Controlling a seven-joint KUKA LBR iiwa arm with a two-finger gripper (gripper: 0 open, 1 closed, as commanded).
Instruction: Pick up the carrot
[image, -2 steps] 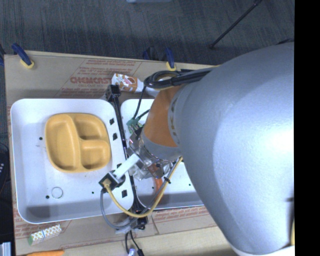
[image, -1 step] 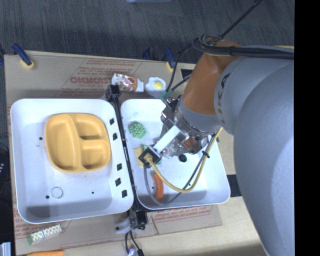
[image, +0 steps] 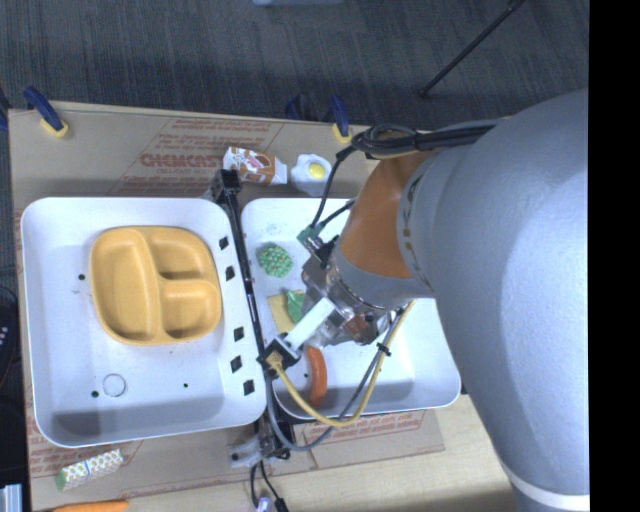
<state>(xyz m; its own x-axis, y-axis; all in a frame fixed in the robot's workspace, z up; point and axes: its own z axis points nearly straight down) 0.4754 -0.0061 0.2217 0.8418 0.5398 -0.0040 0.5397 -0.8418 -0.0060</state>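
Note:
The carrot (image: 316, 372), a short orange-red piece, lies near the front of the right bin (image: 430, 385), close to its left wall. My gripper (image: 335, 318) hangs over the middle of that bin, just above and behind the carrot. The wrist and the big grey arm hide most of it. Nothing shows between the gripper and the carrot that tells of a grasp.
A round green vegetable (image: 275, 260) and a small green piece (image: 293, 303) lie in the right bin, left of the gripper. A yellow divided plate (image: 155, 282) sits in the left bin (image: 50, 330). Behind the bins stand a small carton (image: 250, 165) and a white-and-yellow egg (image: 312, 170).

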